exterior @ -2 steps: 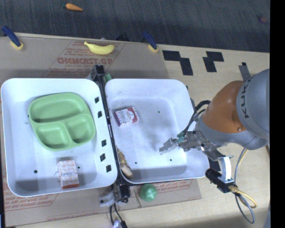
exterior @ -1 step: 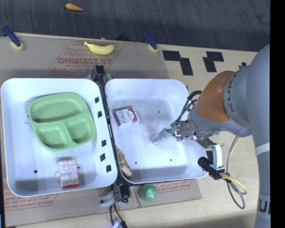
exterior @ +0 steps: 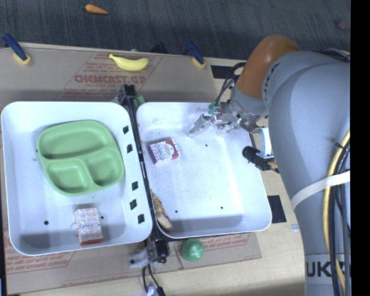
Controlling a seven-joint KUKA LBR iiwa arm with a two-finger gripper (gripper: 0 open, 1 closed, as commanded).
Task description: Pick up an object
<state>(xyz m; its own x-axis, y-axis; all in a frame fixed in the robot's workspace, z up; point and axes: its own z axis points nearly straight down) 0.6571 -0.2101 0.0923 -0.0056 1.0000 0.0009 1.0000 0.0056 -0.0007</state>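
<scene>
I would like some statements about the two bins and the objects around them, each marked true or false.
1. The green divided tray lies in the right bin. False: it lies in the left bin.
2. A red and white packet lies in the right bin. True.
3. The yellow banana lies inside a bin. False: it lies on the cardboard behind the bins.
4. The green ball sits outside the bins, at the near edge. True.
5. The gripper holds the packet. False: the packet lies apart from it.

Arm [exterior: 308, 134] cut off at bottom edge; tool [exterior: 200, 126] fingers too small to judge spacing
</scene>
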